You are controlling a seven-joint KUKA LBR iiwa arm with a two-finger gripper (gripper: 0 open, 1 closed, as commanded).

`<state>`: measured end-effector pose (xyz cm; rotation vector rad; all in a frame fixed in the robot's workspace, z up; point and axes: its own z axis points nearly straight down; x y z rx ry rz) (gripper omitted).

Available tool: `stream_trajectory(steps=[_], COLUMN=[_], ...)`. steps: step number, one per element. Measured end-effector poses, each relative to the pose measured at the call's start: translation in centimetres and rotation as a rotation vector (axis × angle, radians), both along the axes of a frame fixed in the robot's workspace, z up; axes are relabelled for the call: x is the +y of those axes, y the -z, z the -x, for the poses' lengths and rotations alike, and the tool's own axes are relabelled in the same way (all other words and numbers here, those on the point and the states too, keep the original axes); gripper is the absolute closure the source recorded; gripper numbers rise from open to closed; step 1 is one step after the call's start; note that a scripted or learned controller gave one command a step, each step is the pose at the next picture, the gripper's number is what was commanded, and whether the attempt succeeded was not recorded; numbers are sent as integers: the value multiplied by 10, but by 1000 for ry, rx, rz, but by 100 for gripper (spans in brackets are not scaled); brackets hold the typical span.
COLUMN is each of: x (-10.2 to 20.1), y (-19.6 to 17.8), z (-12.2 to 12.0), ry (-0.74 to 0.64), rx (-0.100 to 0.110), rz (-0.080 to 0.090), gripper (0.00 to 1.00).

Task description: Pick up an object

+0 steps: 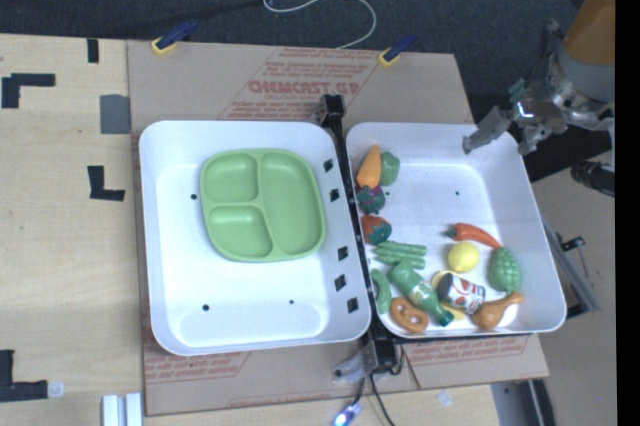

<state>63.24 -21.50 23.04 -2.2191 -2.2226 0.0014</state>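
The right bin (pixel 455 176) holds several toy foods: a carrot (pixel 368 166) at its far left edge, a red chili (pixel 474 234), a yellow lemon (pixel 462 257), a green bottle (pixel 421 293), a small can (pixel 463 292) and a drumstick (pixel 494 313) near the front. My gripper (pixel 498 138) hangs over the bin's far right corner, above its rim. Its two fingers are spread apart and open, with nothing between them. The nearest toy, the chili, lies well in front of it.
The left bin (pixel 170 214) bears a green divided plate (pixel 264 204). A black hinge strip (pixel 342 214) runs between the bins. Green beans (pixel 401 250) and a bumpy green fruit (pixel 505 269) crowd the right bin's front half; its far half is bare white.
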Motion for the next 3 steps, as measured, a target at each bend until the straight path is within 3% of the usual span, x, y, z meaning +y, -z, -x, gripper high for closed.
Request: stream_trajectory(steps=[1, 2, 3], x=[24, 73, 72], y=[83, 148, 135], z=[88, 150, 148], ry=[2, 2, 2], rx=[14, 0, -1], rz=[-5, 2, 2], gripper=[0, 0, 100])
